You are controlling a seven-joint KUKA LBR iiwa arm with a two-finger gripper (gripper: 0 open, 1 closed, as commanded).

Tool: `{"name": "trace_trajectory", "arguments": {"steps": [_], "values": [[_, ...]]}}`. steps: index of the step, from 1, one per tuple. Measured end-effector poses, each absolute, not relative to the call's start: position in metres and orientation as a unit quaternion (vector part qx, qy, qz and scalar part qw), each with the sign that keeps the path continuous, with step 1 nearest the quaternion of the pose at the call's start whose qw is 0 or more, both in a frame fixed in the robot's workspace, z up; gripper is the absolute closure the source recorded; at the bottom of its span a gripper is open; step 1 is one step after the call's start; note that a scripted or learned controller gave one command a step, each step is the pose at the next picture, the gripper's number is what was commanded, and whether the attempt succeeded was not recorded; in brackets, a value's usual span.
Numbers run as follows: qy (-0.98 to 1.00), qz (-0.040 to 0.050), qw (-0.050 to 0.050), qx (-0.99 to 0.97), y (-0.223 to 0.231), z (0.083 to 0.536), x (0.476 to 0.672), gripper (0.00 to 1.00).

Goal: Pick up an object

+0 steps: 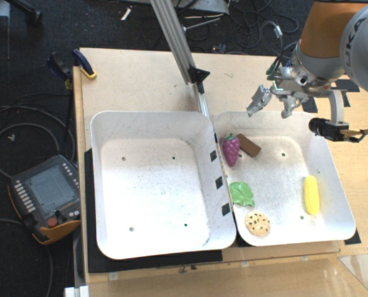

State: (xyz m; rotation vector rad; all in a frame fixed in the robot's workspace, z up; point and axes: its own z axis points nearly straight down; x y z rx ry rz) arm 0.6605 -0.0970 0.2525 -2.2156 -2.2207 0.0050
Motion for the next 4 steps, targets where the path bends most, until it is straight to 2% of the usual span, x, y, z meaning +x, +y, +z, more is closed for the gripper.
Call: {"name": "trace_trajectory", "arguments": {"steps": [1, 3, 4], "values": [[-0.708, 0.0006, 0.001, -0.706, -0.097, 0.255, 0.661, 0.0], [-0.707, 0.0018, 0.002, -0.707, -0.096, 0.168, 0.657, 0.0], [-0.707, 0.0021, 0.002, -0.707, -0.099, 0.105, 0.654, 0.0]]}}
